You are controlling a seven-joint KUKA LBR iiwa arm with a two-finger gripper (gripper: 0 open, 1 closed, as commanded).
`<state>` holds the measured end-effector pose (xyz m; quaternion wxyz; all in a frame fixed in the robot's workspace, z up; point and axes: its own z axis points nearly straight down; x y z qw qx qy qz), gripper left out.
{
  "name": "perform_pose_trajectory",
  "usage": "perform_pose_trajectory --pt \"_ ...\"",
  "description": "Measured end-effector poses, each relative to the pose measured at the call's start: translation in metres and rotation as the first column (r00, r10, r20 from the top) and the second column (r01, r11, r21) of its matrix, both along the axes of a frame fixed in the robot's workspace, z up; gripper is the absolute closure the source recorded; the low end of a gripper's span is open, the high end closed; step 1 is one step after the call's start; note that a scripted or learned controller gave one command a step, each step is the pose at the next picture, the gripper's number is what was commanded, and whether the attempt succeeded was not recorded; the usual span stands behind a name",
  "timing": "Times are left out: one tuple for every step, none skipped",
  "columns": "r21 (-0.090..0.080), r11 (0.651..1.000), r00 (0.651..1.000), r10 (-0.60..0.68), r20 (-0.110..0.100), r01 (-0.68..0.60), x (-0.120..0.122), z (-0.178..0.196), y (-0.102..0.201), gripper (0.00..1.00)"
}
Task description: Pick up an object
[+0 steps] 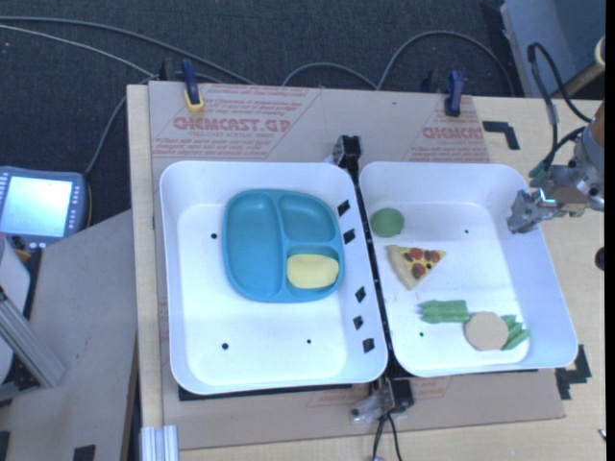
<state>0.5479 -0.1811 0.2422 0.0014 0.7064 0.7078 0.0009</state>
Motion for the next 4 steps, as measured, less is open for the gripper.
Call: perform_pose_trajectory --pt "0.001 1.000 1.000 0.003 -0.001 -0.003 0.017 -0.002 0.056 1.00" --pt "0.003 1.000 1.000 0.005 -0.001 -0.005 0.026 0.005 0.113 1.00" --pt "0.003 1.000 1.000 0.002 -0.005 -0.002 0.023 0.008 0.165 1.00" --pt "0.003 1.000 1.000 0.003 -0.003 -0.003 0.022 0.008 0.219 1.00"
